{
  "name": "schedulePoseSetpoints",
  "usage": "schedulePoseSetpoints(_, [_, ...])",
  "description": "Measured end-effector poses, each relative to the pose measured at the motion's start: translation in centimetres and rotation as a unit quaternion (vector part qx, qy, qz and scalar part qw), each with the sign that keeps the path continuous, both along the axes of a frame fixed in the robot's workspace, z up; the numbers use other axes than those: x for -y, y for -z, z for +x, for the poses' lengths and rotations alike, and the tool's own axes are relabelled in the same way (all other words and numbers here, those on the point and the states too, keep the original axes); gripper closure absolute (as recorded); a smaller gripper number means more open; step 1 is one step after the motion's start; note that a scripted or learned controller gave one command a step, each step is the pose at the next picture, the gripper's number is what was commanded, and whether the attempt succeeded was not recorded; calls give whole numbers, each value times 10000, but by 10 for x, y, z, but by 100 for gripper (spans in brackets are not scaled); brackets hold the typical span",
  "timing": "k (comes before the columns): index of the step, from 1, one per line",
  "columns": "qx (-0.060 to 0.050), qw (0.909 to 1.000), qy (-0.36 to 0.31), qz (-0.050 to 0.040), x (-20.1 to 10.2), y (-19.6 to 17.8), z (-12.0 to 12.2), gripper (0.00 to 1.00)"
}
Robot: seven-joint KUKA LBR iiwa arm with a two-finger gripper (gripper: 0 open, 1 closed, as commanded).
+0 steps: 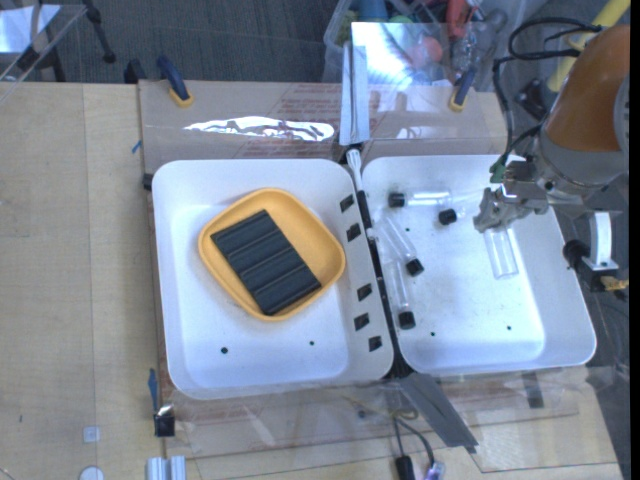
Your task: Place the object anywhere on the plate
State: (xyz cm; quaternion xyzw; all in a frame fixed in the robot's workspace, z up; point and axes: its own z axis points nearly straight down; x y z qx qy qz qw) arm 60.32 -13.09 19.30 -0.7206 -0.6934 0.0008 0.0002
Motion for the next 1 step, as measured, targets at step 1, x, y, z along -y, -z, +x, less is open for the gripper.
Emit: schedulePoseSetpoints(1, [2,10000,1,0,0,0,0,0])
